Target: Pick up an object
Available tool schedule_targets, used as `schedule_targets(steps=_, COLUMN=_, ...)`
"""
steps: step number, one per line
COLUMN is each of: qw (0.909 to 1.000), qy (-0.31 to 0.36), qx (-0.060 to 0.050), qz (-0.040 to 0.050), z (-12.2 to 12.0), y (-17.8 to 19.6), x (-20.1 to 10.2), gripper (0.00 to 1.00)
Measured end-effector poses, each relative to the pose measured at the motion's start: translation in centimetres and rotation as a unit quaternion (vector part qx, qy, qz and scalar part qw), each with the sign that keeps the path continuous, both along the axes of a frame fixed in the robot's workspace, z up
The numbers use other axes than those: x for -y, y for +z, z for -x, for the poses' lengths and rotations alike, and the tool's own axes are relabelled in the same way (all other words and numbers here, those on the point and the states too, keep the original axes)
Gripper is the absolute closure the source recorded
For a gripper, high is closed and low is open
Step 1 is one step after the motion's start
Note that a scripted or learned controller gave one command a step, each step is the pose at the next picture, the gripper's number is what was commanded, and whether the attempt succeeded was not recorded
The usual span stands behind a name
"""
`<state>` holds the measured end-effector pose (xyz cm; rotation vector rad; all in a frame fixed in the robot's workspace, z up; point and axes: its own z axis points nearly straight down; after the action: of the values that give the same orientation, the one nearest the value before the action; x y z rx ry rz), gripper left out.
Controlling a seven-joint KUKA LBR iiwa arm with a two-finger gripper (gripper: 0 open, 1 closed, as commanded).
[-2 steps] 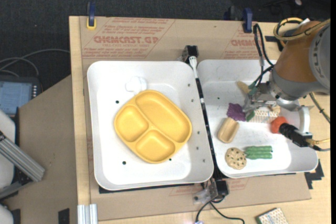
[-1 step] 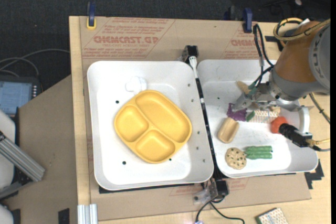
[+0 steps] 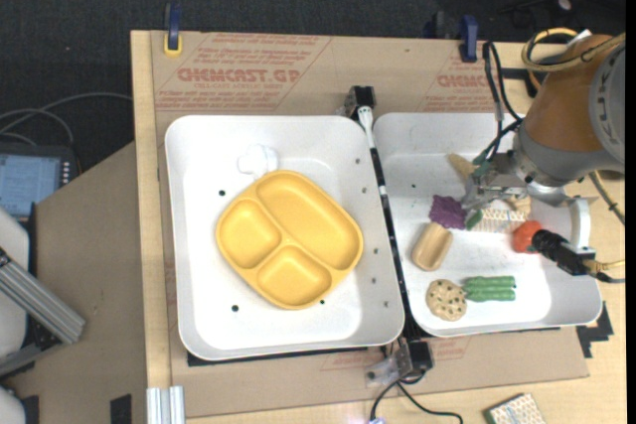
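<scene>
Camera view: looks down at a slant on a worktop [image 3: 149, 243] of pale wood carrying two shallow white bins side by side.
Arm: grey with an orange band, reaching in from 3 o'clock over the right bin [image 3: 561, 308].
End effector [image 3: 487, 199]: low over the clutter at the middle of the right bin; whether it is released or clenched cannot be told from this angle.
Candidates to pick: a purple piece [image 3: 447, 211] just at 9 o'clock of the end effector, a tan cylinder [image 3: 431, 245] at 7 o'clock, a round cookie [image 3: 446, 299] and a green pod [image 3: 489, 289] further toward 6 o'clock, an orange-red bit [image 3: 525, 237] at 4 o'clock.
Progress: by my reading nothing is lifted yet; every item lies on the bin floor, so the grasp and the raise are both left (the approach looks done).
Left bin [image 3: 189, 174]: holds a yellow divided plate [image 3: 288, 238] with three rounded compartments, glossy moulded plastic.
Textures: cookie speckled and matt; green pod ribbed; tan cylinder smooth, bread-coloured; purple piece lumpy and irregular.
Bin walls: thin, smooth, rounded at the corners.
</scene>
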<state>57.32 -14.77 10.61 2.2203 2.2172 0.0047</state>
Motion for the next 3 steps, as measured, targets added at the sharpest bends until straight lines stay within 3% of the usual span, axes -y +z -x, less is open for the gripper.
schedule_targets(steps=1, qw=1.0, qy=0.0, qx=-0.001, qz=-0.0002, z=0.0, y=-0.1, x=0.0, gripper=0.0)
schedule_targets(steps=2, qw=1.0, qy=0.0, qx=0.001, qz=0.0002, z=0.0, y=1.0, x=0.0, gripper=1.0)
schedule_targets(steps=3, qw=1.0, qy=0.0, qx=0.001, qz=0.0001, z=0.0, y=0.9, x=0.0, gripper=0.0)
